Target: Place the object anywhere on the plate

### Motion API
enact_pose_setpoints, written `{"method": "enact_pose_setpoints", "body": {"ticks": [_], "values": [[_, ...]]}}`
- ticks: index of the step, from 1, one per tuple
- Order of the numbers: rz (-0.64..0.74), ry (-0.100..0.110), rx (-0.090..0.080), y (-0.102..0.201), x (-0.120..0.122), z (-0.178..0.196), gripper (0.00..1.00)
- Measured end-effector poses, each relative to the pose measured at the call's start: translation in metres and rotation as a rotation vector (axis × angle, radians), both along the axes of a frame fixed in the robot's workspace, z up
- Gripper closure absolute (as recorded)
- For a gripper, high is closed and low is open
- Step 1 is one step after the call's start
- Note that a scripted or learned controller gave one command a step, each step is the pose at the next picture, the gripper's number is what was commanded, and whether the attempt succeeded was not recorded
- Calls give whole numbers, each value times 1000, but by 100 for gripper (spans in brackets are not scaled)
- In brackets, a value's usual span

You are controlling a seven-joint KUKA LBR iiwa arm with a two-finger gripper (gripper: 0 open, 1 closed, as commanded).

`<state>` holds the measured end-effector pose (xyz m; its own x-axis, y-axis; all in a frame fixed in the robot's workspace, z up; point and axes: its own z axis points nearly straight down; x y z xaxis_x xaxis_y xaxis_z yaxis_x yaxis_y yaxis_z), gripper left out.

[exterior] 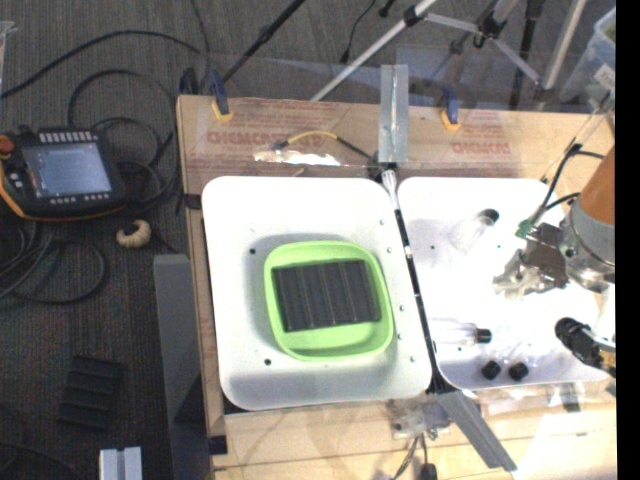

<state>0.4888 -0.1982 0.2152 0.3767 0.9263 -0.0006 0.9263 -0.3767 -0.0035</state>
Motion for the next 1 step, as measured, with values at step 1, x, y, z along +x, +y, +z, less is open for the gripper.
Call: {"method": "enact_pose_setpoints", "body": {"ticks": [1], "values": [[0, 0, 0, 0, 0, 0, 0]]}}
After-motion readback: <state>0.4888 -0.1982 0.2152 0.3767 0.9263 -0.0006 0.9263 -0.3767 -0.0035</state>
